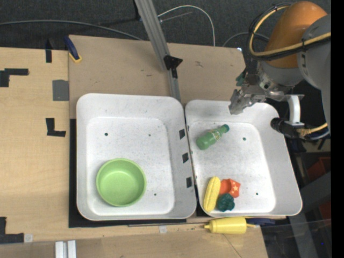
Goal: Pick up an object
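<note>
A green bottle (211, 137) lies on its side in the upper left part of the right bin (269, 160). At that bin's front left sit a yellow corn-like piece (211, 192), an orange-red toy (231, 186) and a dark green toy (226, 202), bunched together. My gripper (238, 106) hangs over the back rim of the right bin, up and to the right of the green bottle, with nothing visibly between its fingers.
A light green bowl (121, 182) rests in the front of the left bin (129, 117). A yellow bottle (228, 226) lies on the bench just outside the right bin's front edge. A grey pole (156, 31) slants above the bins' divide. Cables loop behind.
</note>
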Available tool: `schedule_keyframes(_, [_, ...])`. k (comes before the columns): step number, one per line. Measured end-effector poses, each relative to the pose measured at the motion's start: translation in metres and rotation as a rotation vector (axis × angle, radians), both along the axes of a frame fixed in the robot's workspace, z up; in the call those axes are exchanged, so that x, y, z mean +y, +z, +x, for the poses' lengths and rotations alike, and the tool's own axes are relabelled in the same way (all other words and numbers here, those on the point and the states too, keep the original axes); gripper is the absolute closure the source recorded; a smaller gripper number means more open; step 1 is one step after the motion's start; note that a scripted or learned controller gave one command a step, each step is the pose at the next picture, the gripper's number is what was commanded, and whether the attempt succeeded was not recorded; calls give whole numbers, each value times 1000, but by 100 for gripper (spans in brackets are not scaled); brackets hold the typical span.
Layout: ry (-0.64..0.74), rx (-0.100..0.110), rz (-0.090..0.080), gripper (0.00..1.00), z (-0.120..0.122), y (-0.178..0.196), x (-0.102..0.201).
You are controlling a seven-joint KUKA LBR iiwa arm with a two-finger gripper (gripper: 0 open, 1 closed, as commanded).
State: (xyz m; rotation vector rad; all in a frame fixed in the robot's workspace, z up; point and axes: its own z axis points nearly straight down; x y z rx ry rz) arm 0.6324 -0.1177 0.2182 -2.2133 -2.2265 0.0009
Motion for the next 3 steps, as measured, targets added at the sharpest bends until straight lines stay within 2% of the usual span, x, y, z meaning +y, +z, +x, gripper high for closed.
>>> schedule_keyframes(2, [1, -1, 1, 100, -13, 19, 108])
schedule_keyframes(3, [1, 1, 0, 100, -21, 8, 166])
